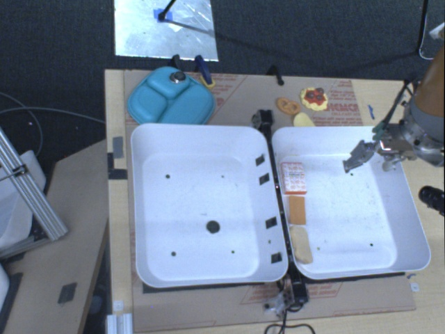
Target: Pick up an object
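Note:
In the right bin (pixel 389 256), three things lie in a row along the left wall: a white packet with red print (pixel 293 177), an orange block (pixel 297 209) and a pale tan piece (pixel 300 244). A small dark round object (pixel 213 227) rests on the floor of the left bin (pixel 160 186). My gripper (pixel 356 158) hangs over the upper middle of the right bin, well to the right of the white packet and apart from it. Nothing shows in its grasp.
Behind the bins lie a blue sectioned plate (pixel 170 97) and small toy foods: an orange piece (pixel 287 105), a red-and-yellow one (pixel 315 97) and a pale yellow one (pixel 303 120). Black clips (pixel 264 179) line the wall between the bins. A shiny sheet (pixel 165 19) lies on the floor beyond.

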Tool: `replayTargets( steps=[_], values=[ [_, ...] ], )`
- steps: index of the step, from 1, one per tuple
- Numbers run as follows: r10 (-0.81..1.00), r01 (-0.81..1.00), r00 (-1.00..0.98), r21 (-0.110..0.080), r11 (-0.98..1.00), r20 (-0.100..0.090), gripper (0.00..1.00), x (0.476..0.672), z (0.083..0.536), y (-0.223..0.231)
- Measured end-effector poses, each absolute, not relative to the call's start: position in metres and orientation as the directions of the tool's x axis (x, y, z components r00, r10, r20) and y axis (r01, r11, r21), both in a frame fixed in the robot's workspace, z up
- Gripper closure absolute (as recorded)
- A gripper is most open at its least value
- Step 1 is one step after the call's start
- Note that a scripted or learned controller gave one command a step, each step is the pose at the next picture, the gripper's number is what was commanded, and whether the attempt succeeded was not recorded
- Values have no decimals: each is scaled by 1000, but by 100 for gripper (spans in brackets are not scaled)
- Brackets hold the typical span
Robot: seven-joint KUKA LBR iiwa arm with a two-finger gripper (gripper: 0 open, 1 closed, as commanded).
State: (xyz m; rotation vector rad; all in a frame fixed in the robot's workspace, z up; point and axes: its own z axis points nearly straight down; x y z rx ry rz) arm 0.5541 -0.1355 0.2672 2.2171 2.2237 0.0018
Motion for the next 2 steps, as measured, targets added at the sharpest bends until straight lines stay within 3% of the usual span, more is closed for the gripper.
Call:
replayTargets(
  steps=[1,2],
  values=[
    [1000,1000,-5,12,5,-1,0,485,368,-122],
    [1000,1000,-10,-2,10,3,0,487,304,-62]
  ],
)
